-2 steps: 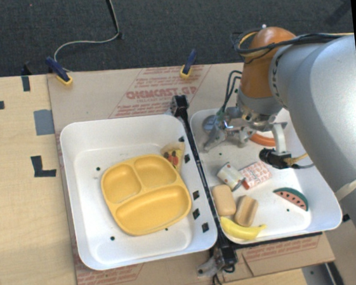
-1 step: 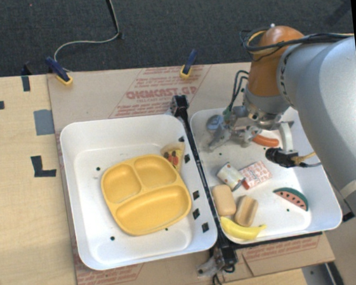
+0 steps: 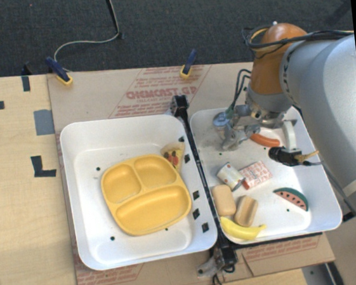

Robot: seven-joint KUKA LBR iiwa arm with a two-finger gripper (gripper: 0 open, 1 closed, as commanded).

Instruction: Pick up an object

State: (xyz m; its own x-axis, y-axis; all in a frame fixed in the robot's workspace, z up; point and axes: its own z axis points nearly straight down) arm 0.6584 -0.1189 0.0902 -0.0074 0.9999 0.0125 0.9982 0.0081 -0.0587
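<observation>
The gripper [image 3: 231, 136] is being held low over the upper left part of the right bin [image 3: 321, 221], in the right half of the frame; whether it is open or closed cannot be told, and nothing is being seen in its grasp. Candidate objects are lying in that bin: an orange carrot-like piece [image 3: 267, 140] just right of the gripper, a small white cylinder [image 3: 229, 175] touching a red-and-white packet [image 3: 256, 174] below it, a tan bread-like block [image 3: 223, 200] and a brown roll [image 3: 246, 211] nearer the bottom, a yellow banana [image 3: 242, 230] against the lower rim, and a watermelon slice [image 3: 291, 198] toward the lower right. These are being judged to be light toy foods, probably stiff plastic or foam, smooth and apt to slip or roll rather than break. The carrot-like piece is being judged the nearest target; it would best be taken across its narrow middle. The banana, lying close to the wall, is being considered awkward. In the left bin [image 3: 82, 194] a yellow divided tray [image 3: 147, 193] is resting, wide, flat and hard to pinch.
</observation>
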